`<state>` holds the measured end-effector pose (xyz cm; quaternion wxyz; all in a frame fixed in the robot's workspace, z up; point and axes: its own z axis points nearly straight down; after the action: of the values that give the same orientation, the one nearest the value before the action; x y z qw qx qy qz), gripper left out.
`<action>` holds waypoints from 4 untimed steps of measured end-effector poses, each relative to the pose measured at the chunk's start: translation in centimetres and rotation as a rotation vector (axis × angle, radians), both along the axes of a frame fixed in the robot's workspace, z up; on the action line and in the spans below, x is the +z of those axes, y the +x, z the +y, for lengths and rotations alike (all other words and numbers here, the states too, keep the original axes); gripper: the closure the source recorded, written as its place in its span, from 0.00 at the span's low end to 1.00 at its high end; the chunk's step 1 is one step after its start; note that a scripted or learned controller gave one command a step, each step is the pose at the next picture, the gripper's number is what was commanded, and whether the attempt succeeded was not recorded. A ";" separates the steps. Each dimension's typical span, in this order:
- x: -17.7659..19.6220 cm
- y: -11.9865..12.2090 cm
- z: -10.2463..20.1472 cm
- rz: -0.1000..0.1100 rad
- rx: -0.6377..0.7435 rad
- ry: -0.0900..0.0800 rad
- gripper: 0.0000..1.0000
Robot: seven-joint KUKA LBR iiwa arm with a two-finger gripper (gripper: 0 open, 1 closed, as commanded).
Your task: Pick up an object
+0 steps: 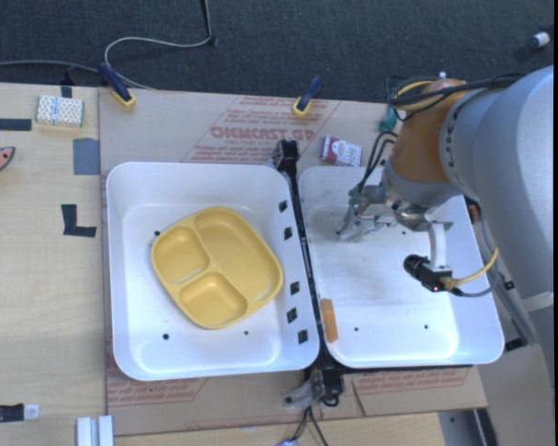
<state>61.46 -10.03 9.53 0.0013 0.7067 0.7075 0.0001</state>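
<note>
A yellow three-compartment plate (217, 266) lies flat in the middle of the left bin (130, 342). A small orange piece (328, 320) rests on the floor of the right bin (400, 347), close to its left wall. My gripper (356, 225) is down low over the upper left part of the right bin, well behind the orange piece and apart from it. The grey arm with its orange band (418, 151) comes in from the right and hides the bin's far right corner. I see nothing held at the gripper.
A black clip strip (293, 249) runs between the two bins. A small red-and-white packet (339, 150) lies on the cardboard behind the right bin. Clamps (307, 101) hold the cardboard's far edge. A cable with a black plug (426, 272) hangs over the right bin.
</note>
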 end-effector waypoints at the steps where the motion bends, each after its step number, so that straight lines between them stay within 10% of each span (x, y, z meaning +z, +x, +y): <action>1: 0.9 0.0 0.1 0.001 0.001 0.001 1.00; 4: 3.6 0.0 0.4 0.005 0.004 0.006 1.00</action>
<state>61.42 -9.66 13.15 -0.0026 0.7054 0.7088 0.0005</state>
